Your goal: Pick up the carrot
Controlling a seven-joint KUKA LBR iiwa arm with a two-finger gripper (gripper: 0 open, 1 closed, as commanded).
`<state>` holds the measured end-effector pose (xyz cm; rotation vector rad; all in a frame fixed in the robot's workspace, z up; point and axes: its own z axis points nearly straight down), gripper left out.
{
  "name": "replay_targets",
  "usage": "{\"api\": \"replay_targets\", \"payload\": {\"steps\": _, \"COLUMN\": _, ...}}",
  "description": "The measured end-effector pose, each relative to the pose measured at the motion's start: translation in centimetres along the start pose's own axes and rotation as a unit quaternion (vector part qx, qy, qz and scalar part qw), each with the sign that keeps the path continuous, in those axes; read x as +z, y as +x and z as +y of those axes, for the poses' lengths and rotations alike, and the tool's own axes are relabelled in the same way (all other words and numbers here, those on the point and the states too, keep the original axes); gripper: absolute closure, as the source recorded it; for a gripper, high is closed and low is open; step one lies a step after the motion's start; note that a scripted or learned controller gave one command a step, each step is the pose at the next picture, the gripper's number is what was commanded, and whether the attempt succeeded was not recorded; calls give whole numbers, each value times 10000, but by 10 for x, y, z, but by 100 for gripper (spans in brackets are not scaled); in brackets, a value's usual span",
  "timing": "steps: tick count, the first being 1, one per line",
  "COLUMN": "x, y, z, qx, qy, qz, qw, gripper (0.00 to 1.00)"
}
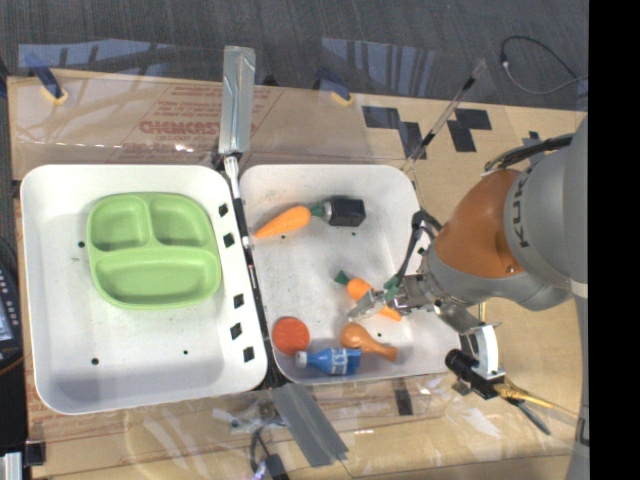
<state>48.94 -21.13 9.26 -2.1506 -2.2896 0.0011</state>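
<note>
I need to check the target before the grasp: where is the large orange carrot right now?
The large orange carrot lies in the right white bin, near its upper-left corner, beside the bin divider, with a small black block at its green-stemmed end.

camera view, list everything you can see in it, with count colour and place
divided plate: 1, light green, in the left bin
left bin: 1, white
right bin: 1, white
large carrot: 1, orange, upper left of right bin
black block: 1, beside the large carrot's green end
small carrot: 1, orange, mid right bin, at the gripper
ball: 1, red-orange, lower left of right bin
bottle: 1, blue with a white label, lower edge of right bin
drumstick toy: 1, tan, above the bottle
arm: 1, grey with orange band, from the right
gripper: 1, over the right bin
</note>
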Motion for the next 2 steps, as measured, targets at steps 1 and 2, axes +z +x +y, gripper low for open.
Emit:
{"api": "replay_targets", "payload": {"steps": 1, "x": -10, "y": 0, "z": 1, "qx": -23, "qy": 0, "qz": -1, "qw": 10000, "gripper": 100}}
{"api": "replay_targets", "payload": {"steps": 2, "x": -129, "y": 34, "z": 13, "qx": 208, "qy": 0, "qz": 5, "qw": 9998, "gripper": 100}}
